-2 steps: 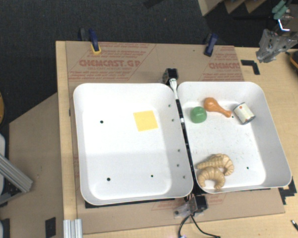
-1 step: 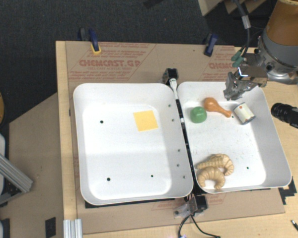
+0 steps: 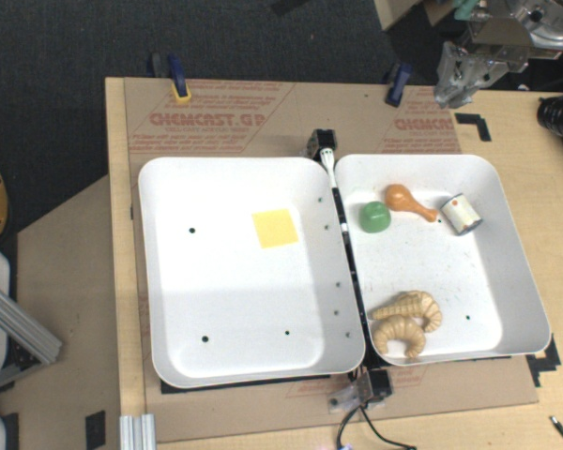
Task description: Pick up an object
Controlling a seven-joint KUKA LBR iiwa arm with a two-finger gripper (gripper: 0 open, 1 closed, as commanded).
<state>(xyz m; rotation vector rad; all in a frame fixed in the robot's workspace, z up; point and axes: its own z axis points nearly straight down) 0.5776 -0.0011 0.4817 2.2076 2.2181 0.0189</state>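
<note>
right bin [image 3: 507, 251]: holds four items
green ball [image 3: 375, 217]: upper left of right bin, touching the orange piece's round end
orange piece [image 3: 409, 202]: bulb with a handle, pointing toward the can
can [image 3: 461, 214]: small, white, on its side, upper right, just beside the handle tip
croissants [image 3: 406, 322]: tan pair, touching, lower middle
left bin [image 3: 169, 279]: yellow square [image 3: 275, 229] lying flat, upper middle
gripper [image 3: 453, 87]: up above the bench beyond the right bin's far edge, well apart from all items; holds nothing; finger opening not discernible
</note>
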